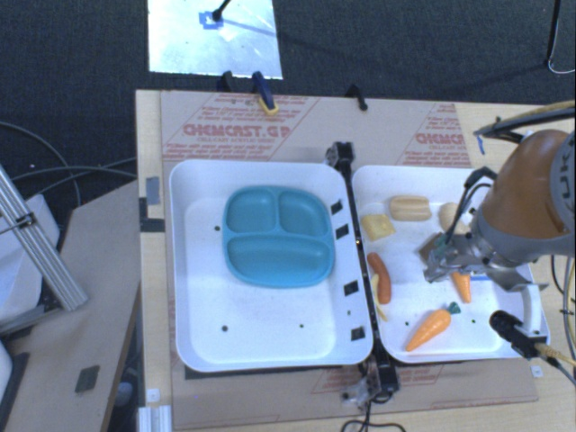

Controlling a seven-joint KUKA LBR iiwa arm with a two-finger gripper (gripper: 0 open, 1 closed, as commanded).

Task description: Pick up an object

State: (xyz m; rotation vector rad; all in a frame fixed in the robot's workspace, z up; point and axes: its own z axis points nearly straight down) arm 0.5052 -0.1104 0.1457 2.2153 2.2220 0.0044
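Gripper (438,266) low in right bin (396,183), can't tell its state from here.
I see small carrot (462,286) just right of it, bigger carrot (428,328) nearer; blue plate (274,237) left bin.

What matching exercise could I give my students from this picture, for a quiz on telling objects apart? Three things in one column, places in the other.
Things:
1. blue divided plate
2. carrot
3. bread roll

Places:
A. near front edge of the right bin
B. middle of the left bin
C. toward the back of the right bin

Pairs: 1-B, 2-A, 3-C
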